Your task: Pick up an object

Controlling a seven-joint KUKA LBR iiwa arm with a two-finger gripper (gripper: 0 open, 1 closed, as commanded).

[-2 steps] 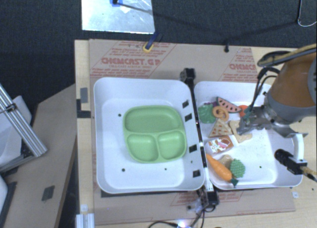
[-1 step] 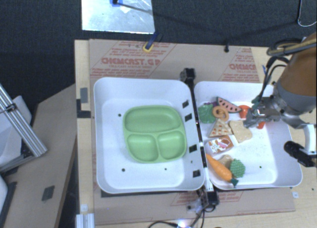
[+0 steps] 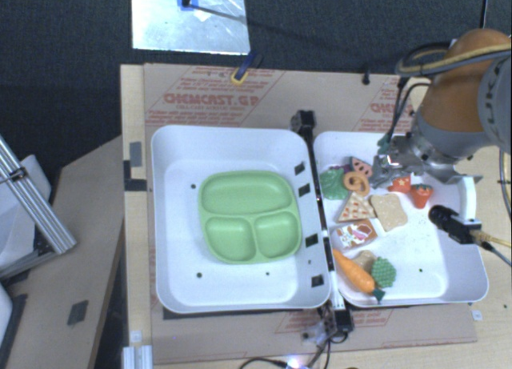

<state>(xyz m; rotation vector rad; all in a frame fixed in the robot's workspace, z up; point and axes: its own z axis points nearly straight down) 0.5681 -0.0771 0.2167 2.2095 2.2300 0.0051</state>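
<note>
Camera view, looking down: you've got two white bins side by side on a board printed with red lettering, which sits on a tan bench (image 3: 88, 199) against dark carpet-like backing. The left bin (image 3: 172, 159) holds a green three-compartment tray (image 3: 248, 215), roughly centred. The right bin (image 3: 456, 263) holds the toy food, clustered toward its left half: a carrot (image 3: 353, 270) near the front edge, a green leafy piece (image 3: 382, 270) just beside it, a bread slice (image 3: 390, 211), a pizza wedge (image 3: 354, 209), a pretzel ring (image 3: 356, 182), a green piece (image 3: 331, 182) against the divider, and a red item (image 3: 421, 194) further right.

The gripper (image 3: 390, 161) sits over the back of the right bin, just above the pretzel and the red bits. Jaw state: can't tell from this angle, the wrist body covers it.

At the top you see a shiny sheet (image 3: 190, 7) on the dark backing. An aluminium rail (image 3: 28, 199) shows at the left edge.
</note>
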